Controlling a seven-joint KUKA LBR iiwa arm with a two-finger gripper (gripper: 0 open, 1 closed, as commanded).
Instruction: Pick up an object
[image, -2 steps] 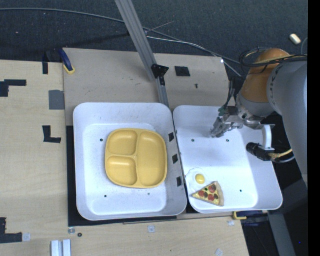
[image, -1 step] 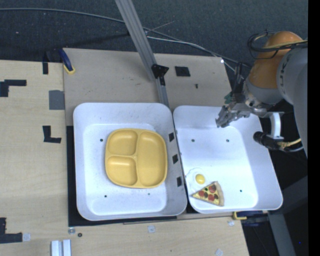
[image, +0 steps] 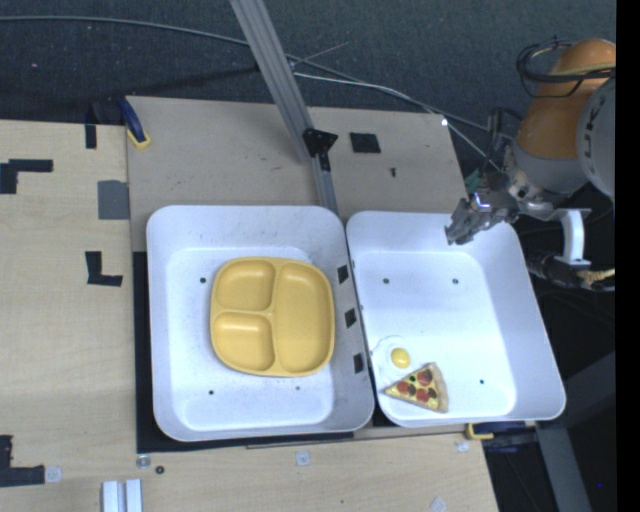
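Observation:
A toy pizza slice (image: 419, 387) lies in the right bin (image: 500, 300) near its front left corner. Just behind it a toy fried egg (image: 394, 355) rests flat on the bin floor. A yellow divided plate (image: 272, 316) sits in the middle of the left bin (image: 180, 300). My gripper (image: 463, 227) hovers over the far rim of the right bin, well back and to the right of the pizza and egg. Nothing shows between its fingers.
A grey metal pole (image: 290, 90) slants across the bench behind the bins, ending at a black clamp (image: 320, 140). Cables run over the dark floor behind the bench. The arm's orange band (image: 560, 95) sits at the upper right.

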